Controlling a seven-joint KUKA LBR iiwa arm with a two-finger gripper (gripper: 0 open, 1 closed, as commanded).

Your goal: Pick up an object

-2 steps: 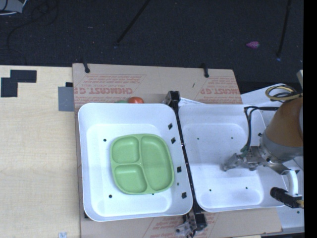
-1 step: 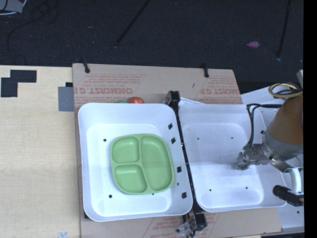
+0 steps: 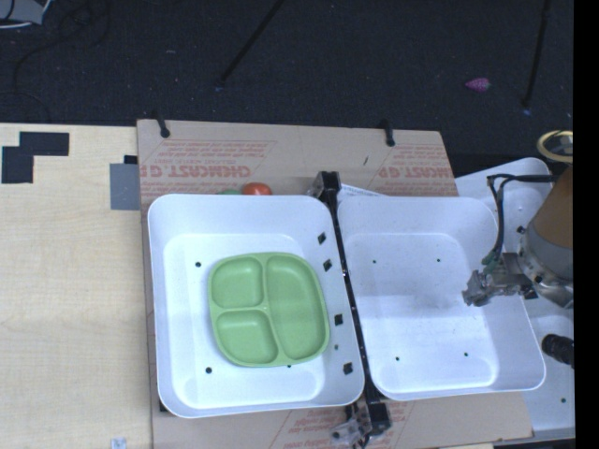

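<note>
From the camera above the bench, my claw (image 3: 479, 289) hung over the right edge of the right bin (image 3: 412, 382), with nothing visibly between its tips; how wide it stood I could not tell. The green divided plate (image 3: 269, 309) lay flat in the middle of the left bin (image 3: 178, 382), well apart from me. I judged it light, stiff and rather slick plastic, best pinched at its raised rim or a divider ridge.
</note>
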